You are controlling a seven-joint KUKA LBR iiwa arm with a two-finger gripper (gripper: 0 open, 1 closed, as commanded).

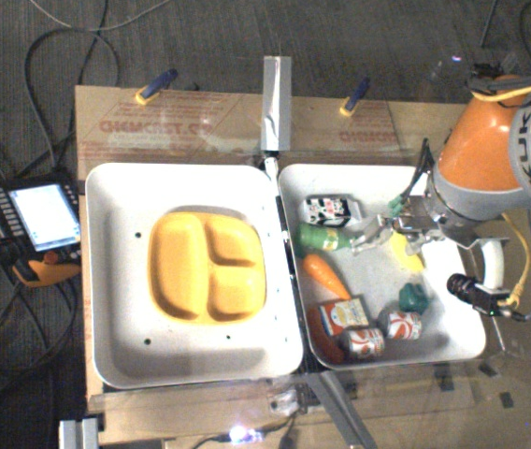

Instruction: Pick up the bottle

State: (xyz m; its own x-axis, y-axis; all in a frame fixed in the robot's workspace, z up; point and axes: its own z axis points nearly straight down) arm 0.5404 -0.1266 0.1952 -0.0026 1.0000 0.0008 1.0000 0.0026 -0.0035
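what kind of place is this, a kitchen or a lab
Most likely a robot lab, not a kitchen: two white bins sit on a clamped bench, cables trail over the carpet, and a teach pendant lies beside them. The food, like the carrot, looks like toys.

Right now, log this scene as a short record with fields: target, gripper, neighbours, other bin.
target: green plastic bottle, lying on its side in the right white bin
gripper: two-finger gripper at the bottle's right end; grasp unclear
neighbours: orange carrot just below the bottle, black-and-white carton above it, red cans further down
other bin: left white bin holds a yellow divided tray
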